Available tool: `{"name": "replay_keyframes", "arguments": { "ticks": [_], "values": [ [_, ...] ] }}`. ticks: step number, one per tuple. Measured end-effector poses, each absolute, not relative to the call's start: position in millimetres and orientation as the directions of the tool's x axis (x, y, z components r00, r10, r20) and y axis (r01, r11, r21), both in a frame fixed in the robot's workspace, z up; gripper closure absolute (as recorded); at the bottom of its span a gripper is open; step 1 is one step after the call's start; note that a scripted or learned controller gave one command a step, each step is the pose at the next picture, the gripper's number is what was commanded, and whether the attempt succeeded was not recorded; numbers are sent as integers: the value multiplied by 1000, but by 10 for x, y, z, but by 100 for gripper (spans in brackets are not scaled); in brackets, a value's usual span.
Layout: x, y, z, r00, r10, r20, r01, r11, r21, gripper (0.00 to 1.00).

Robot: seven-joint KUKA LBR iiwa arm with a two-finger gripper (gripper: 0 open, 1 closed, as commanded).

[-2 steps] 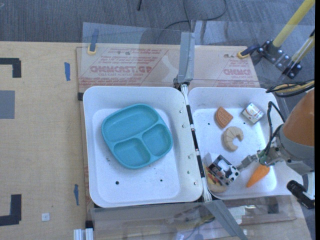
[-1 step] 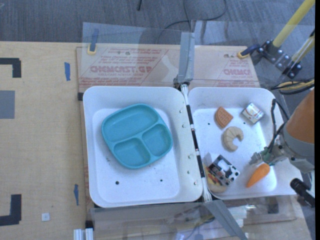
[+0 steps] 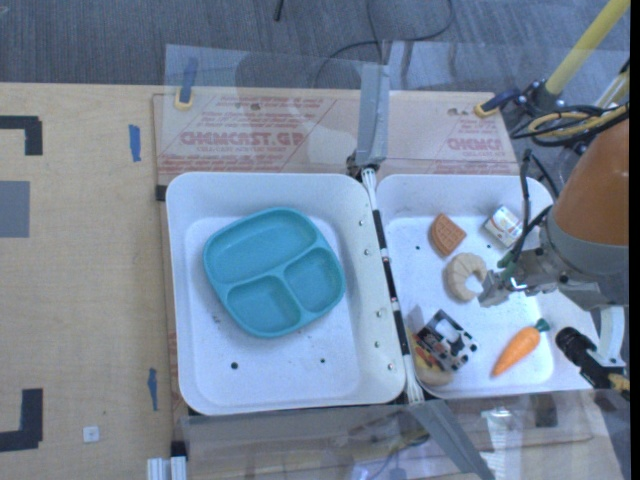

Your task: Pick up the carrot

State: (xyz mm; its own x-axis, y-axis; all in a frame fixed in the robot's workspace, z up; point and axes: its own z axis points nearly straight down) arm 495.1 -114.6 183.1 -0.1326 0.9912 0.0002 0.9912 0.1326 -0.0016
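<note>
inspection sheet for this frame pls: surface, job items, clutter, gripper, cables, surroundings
Surface: two white bins; left bin, right bin.
Job's things: carrot lies in right bin's near right corner, untouched.
Clutter: teal plate in left bin; cracker, bagel, silver wrapper, black toy in right bin.
Grippers: gripper beside bagel, above carrot; fingers unclear.
Cables: black loop on floor; yellow cables by arm.
Surroundings: wooden bench, grey carpet.

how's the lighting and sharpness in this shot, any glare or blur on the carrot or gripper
Camera view: even, soft light with faint shadows; the small orange carrot with a green tip is sharp and glare-free in the right shallow white bin; the grey two-finger gripper looks slightly soft; pale reflections streak the clear plastic sheet behind the bins.
</note>
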Motion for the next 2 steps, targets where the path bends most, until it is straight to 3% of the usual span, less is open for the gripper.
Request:
{"name": "replay_keyframes", "arguments": {
  "ticks": [1,2],
  "values": [
    [4796,-2151,2026,115,993,-2,993,-115,0,100],
    [4797,-1786,1857,279,960,1,960,-279,-6,100]
  ]
}}
